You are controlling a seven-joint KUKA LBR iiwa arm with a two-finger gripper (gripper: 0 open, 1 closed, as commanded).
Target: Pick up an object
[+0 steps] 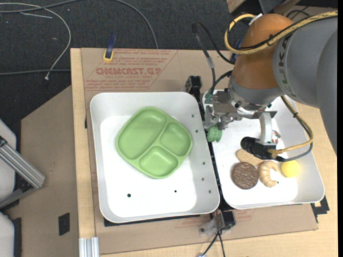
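The gripper point(216, 126) hangs low over the left edge of the right bin point(300, 193), close to the wall it shares with the left bin point(144, 197); how far open it stands I cannot tell. A small green piece point(214, 135) shows right at its tip, and whether that is gripped, merely touched or part of the tool is unclear. Nearest the camera, in the right bin, lie a brown disc point(245, 175), a pale croissant-shaped thing point(268, 174) touching it, and a yellow ball point(290, 168) just beside that. Farther back, a green divided plate point(154, 142) sits mid left bin. I judge the grasp itself is in hand; the next move calls for a straight lift, then a check that something comes up
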